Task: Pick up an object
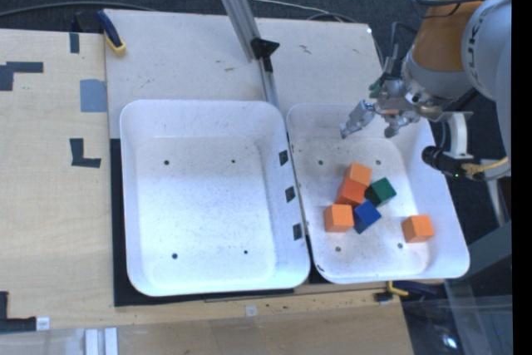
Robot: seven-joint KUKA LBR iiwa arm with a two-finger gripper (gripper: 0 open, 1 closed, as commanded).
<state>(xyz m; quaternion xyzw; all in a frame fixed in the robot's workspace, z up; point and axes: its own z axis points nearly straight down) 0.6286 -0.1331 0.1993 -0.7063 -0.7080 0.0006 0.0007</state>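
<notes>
Camera view: gripper (370, 122) sits over the far end of the right bin (316, 253), fingers look spread apart with nothing between them. Blocks are well clear of it, clustered nearer the front: two orange blocks (355, 184), a green block (381, 190), a blue block (366, 214) and another orange one (337, 217), all touching or nearly so. Lone orange block (416, 228) sits apart near the right wall. Risk: dropping into the cluster, fingers land on neighbours and shove blocks instead of straddling one. Lone block is the cleaner target, though the wall may foul a finger.
</notes>
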